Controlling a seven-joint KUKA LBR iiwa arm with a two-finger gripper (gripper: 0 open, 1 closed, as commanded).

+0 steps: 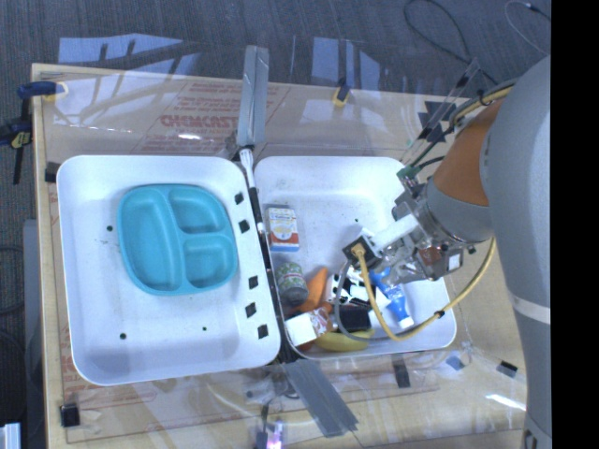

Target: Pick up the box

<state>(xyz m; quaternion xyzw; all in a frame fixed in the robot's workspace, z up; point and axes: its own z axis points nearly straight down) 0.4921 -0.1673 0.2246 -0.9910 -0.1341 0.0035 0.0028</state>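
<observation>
The box [283, 228] lies flat in the right bin [328, 181], close against that bin's left wall, just beside the divider between the two bins. Its long axis runs from the far side of the bench toward the near side, leaning only slightly off the line of the wall. It is a small carton with a white face, an orange-red patch in the middle, and a blue band across the end that points toward the near side. Bare bin floor lies around it on its far and right sides.

Just nearer than the box sits a dark greenish round jar [291, 282], and touching that on its right is an orange piece [319, 286]. A banana [339, 342] lies along the near wall, and a blue-and-white tube [394, 305] lies further right.

The gripper [398, 274] is low over the right part of this bin, above the tube and well apart from the box. Whether its jaws are spread or pressed together cannot be told.

The left bin [84, 251] holds a teal divided plate [178, 237].
</observation>
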